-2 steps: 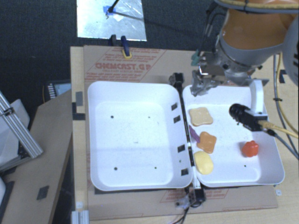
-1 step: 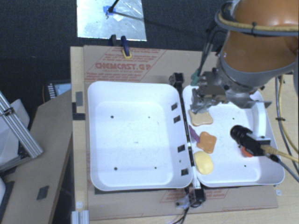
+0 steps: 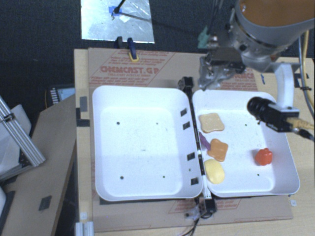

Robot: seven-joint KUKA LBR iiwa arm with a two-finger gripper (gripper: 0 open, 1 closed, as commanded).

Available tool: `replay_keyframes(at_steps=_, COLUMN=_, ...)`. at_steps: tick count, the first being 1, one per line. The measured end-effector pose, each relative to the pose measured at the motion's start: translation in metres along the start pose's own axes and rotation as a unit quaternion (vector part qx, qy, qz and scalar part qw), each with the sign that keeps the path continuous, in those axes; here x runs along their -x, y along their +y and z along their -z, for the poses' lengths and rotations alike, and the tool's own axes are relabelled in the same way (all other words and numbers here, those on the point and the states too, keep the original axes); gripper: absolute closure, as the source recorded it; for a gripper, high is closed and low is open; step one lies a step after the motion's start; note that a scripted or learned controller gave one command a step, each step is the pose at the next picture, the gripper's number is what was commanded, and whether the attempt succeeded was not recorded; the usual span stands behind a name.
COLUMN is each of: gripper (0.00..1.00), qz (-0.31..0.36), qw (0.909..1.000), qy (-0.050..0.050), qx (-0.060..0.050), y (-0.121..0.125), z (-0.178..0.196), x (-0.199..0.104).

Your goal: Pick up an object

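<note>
**Pick not started yet, as far as we can tell**

Progress first: nothing is lifted. All the objects we can see lie on a bin floor, and the gripper (image 3: 215, 77) hangs above the back rim of the right bin, near the divider, with nothing visibly in it. So by our read the whole job is left: choose a target, come down on it, close, lift. Whether its fingers are open or closed, we honestly can't tell; the metal bits up there blur together under the wrist.

Going left to right:

The left bin (image 3: 106, 132) has a bare white floor with a few small dark specks, nothing we'd call an object.

The right bin (image 3: 288, 186) holds four things. Three sit in a rough line down its left side, close to the divider: a toast slice (image 3: 211, 123) furthest back, an orange piece (image 3: 218, 149) just in front of it, and a yellow lump (image 3: 214, 171) nearest the front. There's a purple sliver beside the orange piece against the divider, too small for us to identify. A red piece (image 3: 264, 156) sits well apart from the others, over on the right.

We'd guess the toast slice is the handiest candidate since it's closest to the gripper, though the red piece has more room around it.
</note>
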State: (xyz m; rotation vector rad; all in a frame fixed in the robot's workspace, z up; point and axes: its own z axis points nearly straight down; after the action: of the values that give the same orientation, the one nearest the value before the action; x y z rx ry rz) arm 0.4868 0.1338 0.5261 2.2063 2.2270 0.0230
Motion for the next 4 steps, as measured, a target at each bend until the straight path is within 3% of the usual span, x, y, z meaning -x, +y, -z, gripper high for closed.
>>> replay_keyframes(at_steps=1, gripper=1.0, qz=0.001, qw=1.0, qy=-0.001, qx=-0.006, y=0.0, z=0.009, x=-0.07)
replay_keyframes(at_steps=2, gripper=1.0, qz=-0.004, qw=0.9999, qy=-0.006, qx=-0.015, y=-0.005, z=-0.213, x=-0.081)
replay_keyframes(at_steps=3, gripper=1.0, qz=-0.005, qw=0.9999, qy=-0.005, qx=-0.013, y=0.008, z=-0.377, x=-0.075)
replay_keyframes(at_steps=4, gripper=1.0, qz=-0.001, qw=1.0, qy=0.001, qx=-0.002, y=0.005, z=-0.25, x=-0.101)
